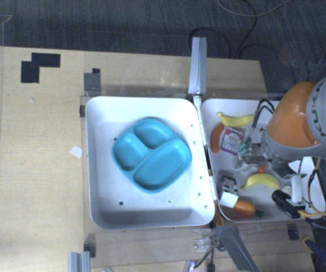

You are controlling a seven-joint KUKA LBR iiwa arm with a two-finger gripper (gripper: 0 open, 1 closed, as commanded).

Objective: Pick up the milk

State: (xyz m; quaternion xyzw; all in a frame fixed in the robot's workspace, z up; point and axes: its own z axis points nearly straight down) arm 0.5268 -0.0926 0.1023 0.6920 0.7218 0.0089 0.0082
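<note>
Claw point(249, 158) hangs low in the right bin point(208, 109), whether spread or clenched I cannot tell; the milk point(231, 140), a small carton, lies just beside it; seemingly mid-approach; next it must settle over the carton and close.

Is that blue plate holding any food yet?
Empty. The blue plate lies flat in the left bin with all three sections bare; the bananas and other food sit in the right bin.

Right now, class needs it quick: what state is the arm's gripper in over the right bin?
Two-finger gripper: open or shut cannot be told; it sits low in the right white bin.
</note>
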